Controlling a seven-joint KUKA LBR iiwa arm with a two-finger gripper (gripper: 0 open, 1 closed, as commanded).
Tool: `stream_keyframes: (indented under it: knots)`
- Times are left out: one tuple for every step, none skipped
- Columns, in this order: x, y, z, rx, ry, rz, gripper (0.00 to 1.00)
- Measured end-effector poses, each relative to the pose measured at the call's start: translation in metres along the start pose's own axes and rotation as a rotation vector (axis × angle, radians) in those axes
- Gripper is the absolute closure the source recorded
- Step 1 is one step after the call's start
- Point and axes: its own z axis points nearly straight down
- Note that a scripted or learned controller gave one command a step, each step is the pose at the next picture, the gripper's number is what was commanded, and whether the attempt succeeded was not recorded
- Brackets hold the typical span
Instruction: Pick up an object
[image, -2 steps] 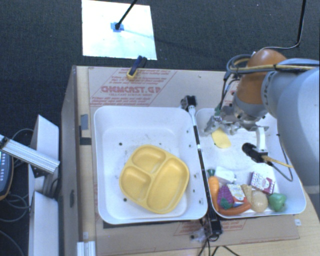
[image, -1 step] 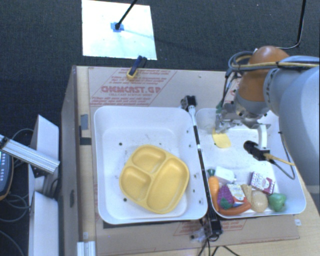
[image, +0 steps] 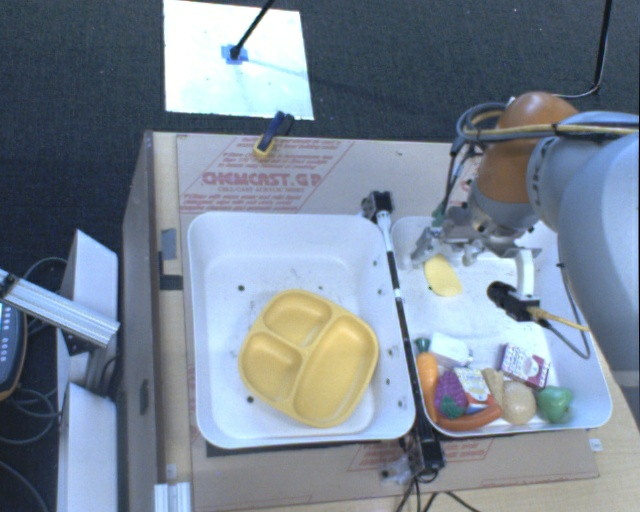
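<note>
Desk (image: 330, 165): brown sheet w/ red print was seen on top; two shallow white bins were carried side by side.
L bin (image: 215, 300): white, shallow; one item was logged in it.
Plate (image: 310, 355): yellow, 3 compartments; was found flat in L bin, toward near-right corner.
R bin (image: 592, 385): white, shallow; most items were found crowded at near end.
Arm (image: 590, 190): grey w/ orange band; was seen coming in from right, over far end of R bin.
Tool (image: 447, 252): was seen low over far-left part of R bin; wide or narrow could not be told.
Pale yellow piece (image: 443, 277): task item, rounded; was found on R bin floor just below tool in view; contact w/ tool could not be told.
White block (image: 450, 348): was found near L wall of R bin, mid length.
Carrot (image: 428, 375): orange; was found along the same wall, near end.
Grapes (image: 450, 392): purple; were found touching carrot.
Carton (image: 524, 365): red & white, tilted; was found right of grapes.
Tan piece (image: 517, 402): rounded; was found just beside carton, near side.
Green piece (image: 553, 402): was found touching tan piece, by near-right corner.
Long orange piece (image: 465, 422): was found along near wall, by grapes.
Yellow-dark stick (image: 272, 135): was found at far desk edge, well apart from bins.
</note>
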Motion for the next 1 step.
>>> stream_keyframes:
  knots:
    - [-0.0058, 0.0081, 0.0115, 0.002, 0.001, -0.001, 0.0]
